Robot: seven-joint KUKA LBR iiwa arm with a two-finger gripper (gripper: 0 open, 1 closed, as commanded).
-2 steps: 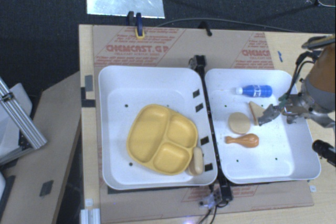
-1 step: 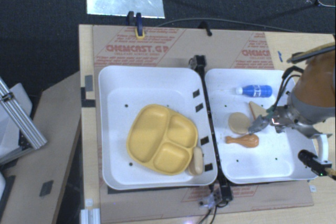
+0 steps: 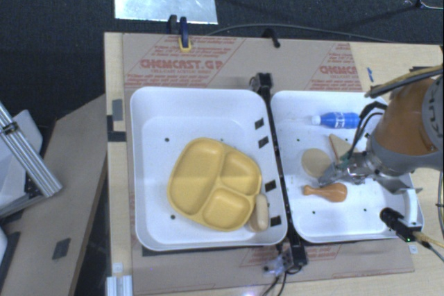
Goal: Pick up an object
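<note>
From my station I see the two white bins lying side by side, and the objects are split between them, which gives the arm several candidates. In the left bin (image 3: 149,149) rests a yellow divided plate (image 3: 214,182), tilted a little, with a small beige bread roll (image 3: 260,212) touching its lower right corner, next to the wall that separates the bins. These two are well apart from the arm, so I judge they are not the target now.

The right bin (image 3: 361,229) holds a blue and white bottle (image 3: 338,120) lying on its side near the far wall, a round tan disc (image 3: 316,162), a tan wedge-shaped piece (image 3: 340,146) just beside it, and an orange toy drumstick (image 3: 326,192) lying flat with the thin end to the left. The drumstick lies free on the bin floor, and I think it is the most likely thing to be picked.

The arm (image 3: 409,128) reaches in from the right and is bent low over the right bin, with the orange band above the wrist. The gripper (image 3: 345,172) points to the left and down, just above the thick end of the drumstick and near the disc. The fingers are blurred and dark here, so I cannot tell whether they are spread or closed, and I see nothing clearly between them.
</note>
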